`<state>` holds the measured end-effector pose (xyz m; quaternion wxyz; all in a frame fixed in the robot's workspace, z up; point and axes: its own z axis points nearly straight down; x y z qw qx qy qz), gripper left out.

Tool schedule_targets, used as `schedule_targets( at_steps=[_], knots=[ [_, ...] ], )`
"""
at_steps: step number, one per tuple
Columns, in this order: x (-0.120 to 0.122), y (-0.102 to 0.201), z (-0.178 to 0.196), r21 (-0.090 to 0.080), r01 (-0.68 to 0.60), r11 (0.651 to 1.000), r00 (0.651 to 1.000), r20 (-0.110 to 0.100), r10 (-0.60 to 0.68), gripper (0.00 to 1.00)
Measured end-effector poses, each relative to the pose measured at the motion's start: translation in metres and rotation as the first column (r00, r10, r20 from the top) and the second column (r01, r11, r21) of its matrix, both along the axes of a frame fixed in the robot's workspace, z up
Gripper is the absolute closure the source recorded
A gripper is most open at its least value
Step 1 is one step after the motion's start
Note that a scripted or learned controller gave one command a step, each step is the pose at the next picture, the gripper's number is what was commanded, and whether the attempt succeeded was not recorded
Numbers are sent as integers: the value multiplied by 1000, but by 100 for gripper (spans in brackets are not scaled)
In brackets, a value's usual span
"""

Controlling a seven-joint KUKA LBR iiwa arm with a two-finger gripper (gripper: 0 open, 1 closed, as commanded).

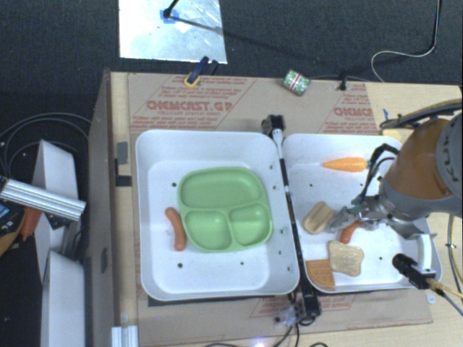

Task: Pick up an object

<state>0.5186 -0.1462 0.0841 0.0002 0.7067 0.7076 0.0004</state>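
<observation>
Object: a small red sausage (349,231) lies in the right bin (311,150), near its middle, partly hidden beneath the tool.

Long axis: the sausage appears to run on a slant, from lower left up toward the right; the upper end is covered, so which end leads cannot be told.

Tool: the gripper (346,218) sits low over the bin, directly above the sausage's upper end, its tip pointing left toward the bin divider.

Finger state: whether the tool is spread or pressed together cannot be told from this slanted overhead angle; nothing is plainly seen pinched.

Key relation: the sausage lies just below and slightly toward the camera from the tool tip, touching or nearly touching it. A grasp would likely need to close across the sausage's short width, not along its slant.

Neighbours: a tan bread piece (317,217) lies just left of the tool; a pale toast slice (346,258) sits just below the sausage; an orange wedge (320,273) rests at the bin's near edge; a carrot (345,165) lies well apart toward the far side, its length running left to right.

Left bin: a green divided plate (224,208) with a second sausage (175,228) beside it.
</observation>
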Motion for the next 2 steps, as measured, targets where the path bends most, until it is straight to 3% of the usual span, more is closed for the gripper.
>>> schedule_targets(
  at_steps=[1,2],
  knots=[
    [1,0,11,0,0,1000,1000,4,0,100],
    [45,51,121,0,-3,1000,1000,4,3,100]
  ],
)
